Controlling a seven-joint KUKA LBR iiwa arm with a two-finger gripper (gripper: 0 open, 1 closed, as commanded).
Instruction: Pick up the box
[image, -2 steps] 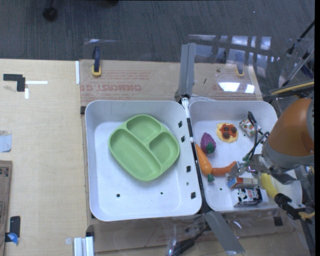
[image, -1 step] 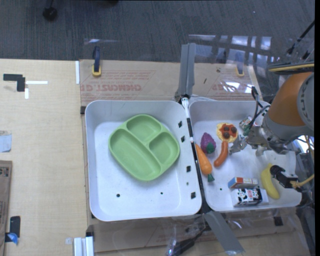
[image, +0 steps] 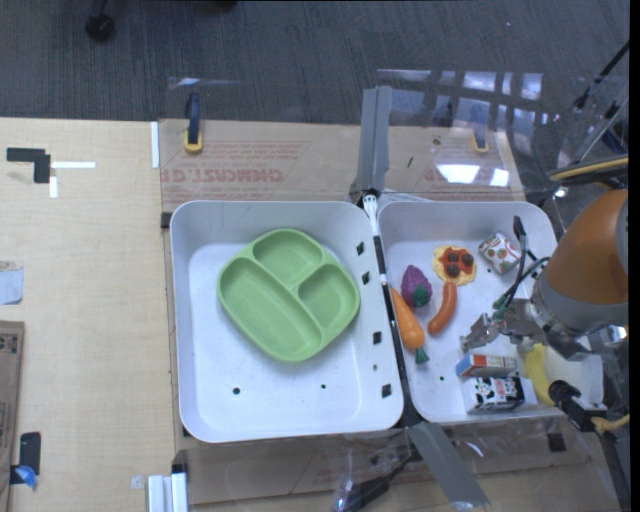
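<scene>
The box (image: 495, 382) is a small white carton with black patches and an orange and blue top. It lies on its side near the front edge of the right bin (image: 430, 400). My gripper (image: 487, 333) hangs just above the box's rear edge, at the end of the grey arm with the orange band (image: 590, 255), which comes in from the right. Nothing is visibly held between its tips.
The right bin also holds a toy carrot (image: 407, 322), a purple toy (image: 417, 286), a sausage (image: 442, 308), a pizza slice (image: 454, 263), a crumpled wrapper (image: 499, 252) and a yellow piece (image: 537, 368) beside the box. A green divided plate (image: 288, 293) lies in the left bin (image: 200, 400).
</scene>
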